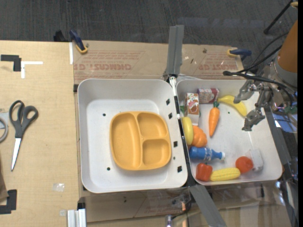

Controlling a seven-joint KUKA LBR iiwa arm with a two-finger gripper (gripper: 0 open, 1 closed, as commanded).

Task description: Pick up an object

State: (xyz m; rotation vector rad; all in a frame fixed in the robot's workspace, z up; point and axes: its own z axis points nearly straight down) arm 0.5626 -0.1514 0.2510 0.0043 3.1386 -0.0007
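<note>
The right bin (272,141) holds several toy foods. A banana (233,103) and a carrot (214,118) lie near its back. A small carton (192,103) and a pink box (207,95) sit in the back left corner. An orange (199,137), a blue bottle (206,153), a red pepper (203,172), a corn cob (225,174) and a tomato (244,164) lie toward the front. My gripper (246,106) hovers over the bin's right side, just right of the banana, open with nothing between its fingers.
The left bin (90,126) holds a yellow divided plate (140,140). Scissors (19,123) lie on the bench at far left. A grey divider (175,51) stands behind the bins. Cables hang around the wrist at the right edge.
</note>
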